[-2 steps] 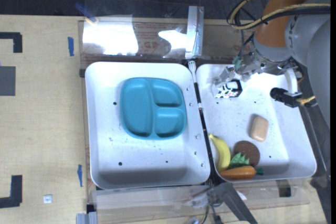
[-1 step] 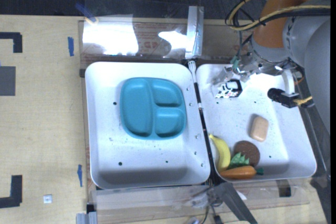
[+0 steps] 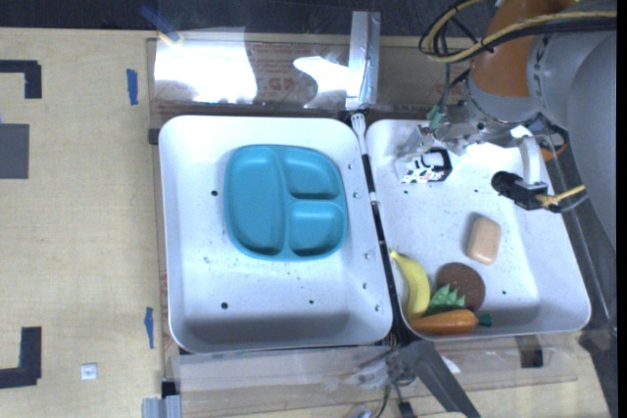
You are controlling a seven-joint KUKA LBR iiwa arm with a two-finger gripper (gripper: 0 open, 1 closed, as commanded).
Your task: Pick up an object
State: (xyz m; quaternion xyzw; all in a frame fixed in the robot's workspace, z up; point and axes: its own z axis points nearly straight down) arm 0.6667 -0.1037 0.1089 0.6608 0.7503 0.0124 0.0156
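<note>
The gripper [image 3: 428,160] hangs low over the far left corner of the right bin [image 3: 558,308]; I cannot tell its state. Toward the near side lie a tan soap-like block [image 3: 482,239], a banana [image 3: 413,282], a brown disc [image 3: 461,283] and a carrot [image 3: 446,320]. A teal divided plate [image 3: 285,201] lies in the left bin [image 3: 186,289]

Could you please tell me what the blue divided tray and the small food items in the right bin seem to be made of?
The blue three-compartment tray looks like moulded plastic, smooth and matte, with rounded edges. The yellow banana, tan bread-like block and orange carrot seem to be plastic or rubber toys, judging by their uniform colour; the exact material is unclear.
</note>
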